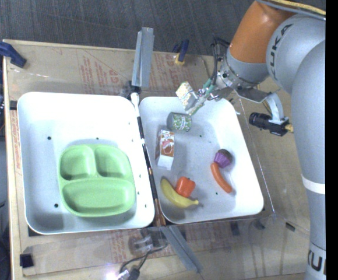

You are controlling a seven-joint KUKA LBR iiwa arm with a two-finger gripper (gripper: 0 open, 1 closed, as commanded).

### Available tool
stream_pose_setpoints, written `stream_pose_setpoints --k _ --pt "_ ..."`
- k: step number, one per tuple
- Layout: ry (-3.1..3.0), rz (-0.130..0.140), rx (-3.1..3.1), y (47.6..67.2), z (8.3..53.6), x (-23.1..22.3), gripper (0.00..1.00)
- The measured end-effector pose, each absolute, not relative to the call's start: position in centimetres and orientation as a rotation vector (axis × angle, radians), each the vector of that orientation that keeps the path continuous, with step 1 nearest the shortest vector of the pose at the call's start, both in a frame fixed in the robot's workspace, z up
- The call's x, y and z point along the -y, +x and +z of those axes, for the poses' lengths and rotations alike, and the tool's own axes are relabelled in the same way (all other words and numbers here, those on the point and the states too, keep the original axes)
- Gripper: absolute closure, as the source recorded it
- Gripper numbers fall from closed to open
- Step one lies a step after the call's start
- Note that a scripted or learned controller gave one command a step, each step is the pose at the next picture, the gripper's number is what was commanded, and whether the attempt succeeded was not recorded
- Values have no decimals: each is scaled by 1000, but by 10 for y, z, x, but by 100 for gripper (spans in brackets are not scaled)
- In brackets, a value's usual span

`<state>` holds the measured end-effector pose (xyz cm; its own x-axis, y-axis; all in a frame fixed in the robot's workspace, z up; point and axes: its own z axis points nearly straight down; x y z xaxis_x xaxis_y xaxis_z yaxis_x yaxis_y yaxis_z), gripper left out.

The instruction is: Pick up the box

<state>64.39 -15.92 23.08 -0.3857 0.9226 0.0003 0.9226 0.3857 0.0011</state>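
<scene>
Likely light, stiff cardboard, the box lies flat at the can's seven o'clock—best pinched across its narrow sides—while the gripper pinches a small packet.

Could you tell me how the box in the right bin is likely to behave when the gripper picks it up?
The box lies flat on the right bin, so it probably won't roll. It looks like a small carton, likely light and stiff, though a hard squeeze might dent it. Its printed faces may be somewhat slippery.
</scene>
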Motion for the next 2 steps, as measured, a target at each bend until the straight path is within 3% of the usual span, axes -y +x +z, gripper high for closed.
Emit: stream_pose_setpoints --k 1,2 --pt "1519 0 -2754 654 213 89 100" --pt "1824 -4 -2564 639 218 24 100"
